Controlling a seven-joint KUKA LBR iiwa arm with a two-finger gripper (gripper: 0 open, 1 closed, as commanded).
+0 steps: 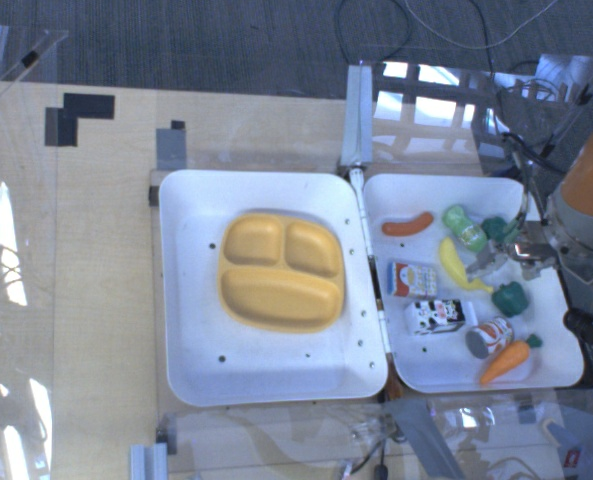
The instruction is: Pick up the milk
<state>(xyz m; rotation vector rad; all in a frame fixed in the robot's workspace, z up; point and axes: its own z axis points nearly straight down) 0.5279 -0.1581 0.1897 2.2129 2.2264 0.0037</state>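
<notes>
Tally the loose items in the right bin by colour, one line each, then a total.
Green: 3 (pale green bottle, dark green piece, dark green vegetable)
Yellow: 1 (banana)
Orange: 1 (carrot)
Red: 1 (sausage)
Mixed print: 3 (milk carton, red-and-blue carton, can)
Total: 9

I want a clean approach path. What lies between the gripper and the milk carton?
The banana lies between the gripper and the milk carton, with a green vegetable just beside that line. Both lie low in the right bin.
</notes>
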